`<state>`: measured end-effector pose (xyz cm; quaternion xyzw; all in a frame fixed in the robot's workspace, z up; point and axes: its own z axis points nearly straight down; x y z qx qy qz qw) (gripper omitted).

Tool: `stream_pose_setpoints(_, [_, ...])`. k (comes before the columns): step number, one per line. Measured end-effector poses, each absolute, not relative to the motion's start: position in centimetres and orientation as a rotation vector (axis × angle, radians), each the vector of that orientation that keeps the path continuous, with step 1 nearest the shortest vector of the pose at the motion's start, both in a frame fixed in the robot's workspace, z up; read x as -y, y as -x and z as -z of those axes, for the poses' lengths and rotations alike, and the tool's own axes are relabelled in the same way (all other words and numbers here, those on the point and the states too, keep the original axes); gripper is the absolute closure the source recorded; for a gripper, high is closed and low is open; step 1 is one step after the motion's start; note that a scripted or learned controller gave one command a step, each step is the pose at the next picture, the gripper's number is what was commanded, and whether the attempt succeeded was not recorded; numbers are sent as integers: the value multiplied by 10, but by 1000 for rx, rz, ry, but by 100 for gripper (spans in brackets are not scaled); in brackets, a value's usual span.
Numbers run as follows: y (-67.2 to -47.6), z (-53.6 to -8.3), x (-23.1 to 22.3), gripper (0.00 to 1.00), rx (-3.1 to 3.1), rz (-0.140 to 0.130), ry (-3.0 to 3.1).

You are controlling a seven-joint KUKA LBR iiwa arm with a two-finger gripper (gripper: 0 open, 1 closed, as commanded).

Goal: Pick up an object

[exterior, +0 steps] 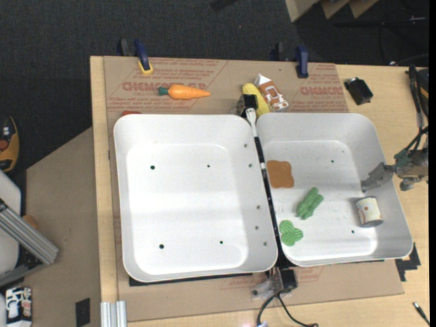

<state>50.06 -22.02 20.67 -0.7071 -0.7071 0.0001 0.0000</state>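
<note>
Two shallow white bins sit side by side on a cardboard-covered bench (320, 87). The left bin (136, 142) has only a few small dark dots on its floor. The right bin (361, 131) holds four things: a flat brown piece (280, 174) near its left wall, a green knobbly toy (310, 203) towards the middle, a rounder green piece (291, 234) nearer the near-left corner, and a small white cylinder (368, 210) with a reddish mark on its end, lying on its side close to the right wall. The two green things lie near each other but apart, and the brown piece lies just beyond them on the far side. At the right edge of the scene the gripper (379, 176) reaches in over the right bin's right rim, just on the far side of the white cylinder and not touching it; nothing is seen between its tips, and whether the pincer is open or closed cannot be told from this view. Outside the bins, on the far strip of cardboard, lies an orange carrot toy (185, 92) above the left bin, and a yellow and white-red cluster of items (264, 97) rests near where the two bins meet. Two blue clamps (143, 54) hold the board's far edge
</note>
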Motion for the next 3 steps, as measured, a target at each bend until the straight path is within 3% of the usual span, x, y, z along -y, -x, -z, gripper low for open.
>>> stream_pose_setpoints(1, [-480, -275, 127, 0, 2235, 8, 2213])
stream_pose_setpoints(2, [-480, -337, 35, 0, 2235, 10, 2214])
stream_pose_setpoints(3, [-480, -344, 40, 100, 2226, 3, 2222])
